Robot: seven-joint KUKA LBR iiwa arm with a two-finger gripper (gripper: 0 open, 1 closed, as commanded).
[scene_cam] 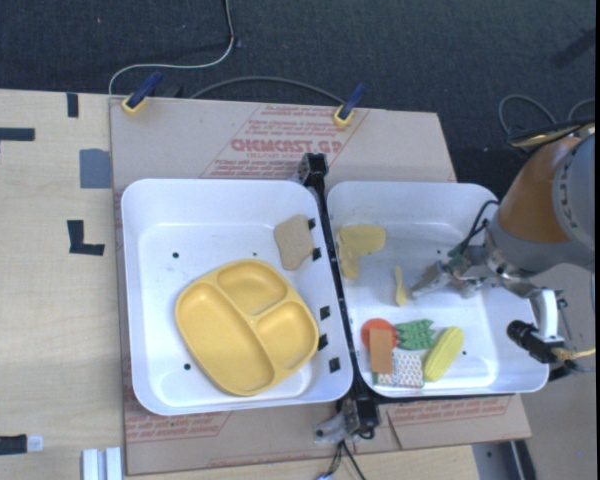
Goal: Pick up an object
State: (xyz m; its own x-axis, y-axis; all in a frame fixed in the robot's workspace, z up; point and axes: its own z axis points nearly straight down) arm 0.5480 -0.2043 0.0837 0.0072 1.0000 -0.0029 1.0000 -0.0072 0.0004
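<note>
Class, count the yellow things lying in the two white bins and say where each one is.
4. A divided yellow plate fills the left bin. In the right bin: a pale yellow piece by the divider, a small yellow strip mid-bin, and a corn cob at the front. The gripper may hide more.

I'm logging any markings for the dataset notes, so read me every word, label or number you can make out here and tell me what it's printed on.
"CHEMCAST GP" in red, on the brown board under the two white bins.
Smaller red print repeats in slanted rows across that board and along its front edge: too small and blurred to read.
Nothing readable on the yellow tray or the toy food.
</note>
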